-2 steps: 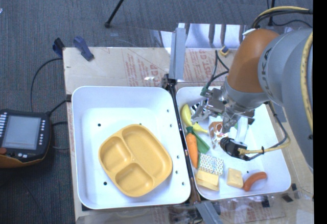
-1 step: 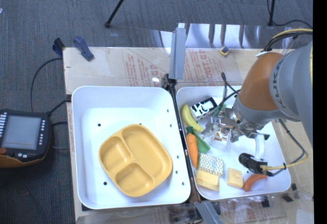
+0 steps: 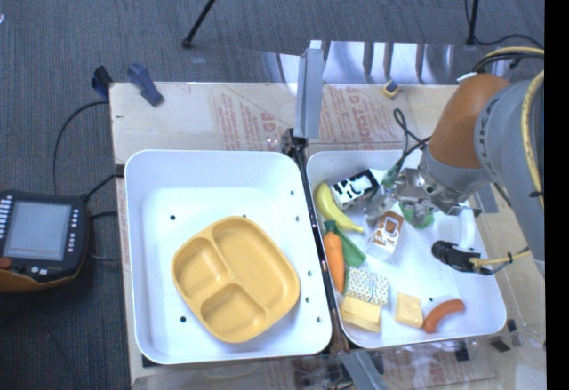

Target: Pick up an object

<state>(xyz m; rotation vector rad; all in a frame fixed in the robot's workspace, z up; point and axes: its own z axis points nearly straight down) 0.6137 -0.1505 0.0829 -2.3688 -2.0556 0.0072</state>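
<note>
My gripper (image 3: 402, 195) hangs low over the back middle of the right bin (image 3: 487, 290). Just in front of it lies a small orange-and-white carton (image 3: 386, 232), with a green object (image 3: 420, 218) partly hidden at the gripper's right. A black-and-white carton (image 3: 354, 187) lies to the gripper's left, next to a banana (image 3: 332, 209). A carrot (image 3: 334, 258) with a green top lies along the bin's left wall. I see nothing held between the gripper's parts.
Near the front of the right bin lie a checkered packet (image 3: 367, 285), two yellow cheese pieces (image 3: 361, 313) (image 3: 409, 310) and a red sausage (image 3: 442, 314). The left bin (image 3: 160, 184) holds a yellow divided plate (image 3: 235, 278). A tablet (image 3: 37, 237) sits off the bench at left.
</note>
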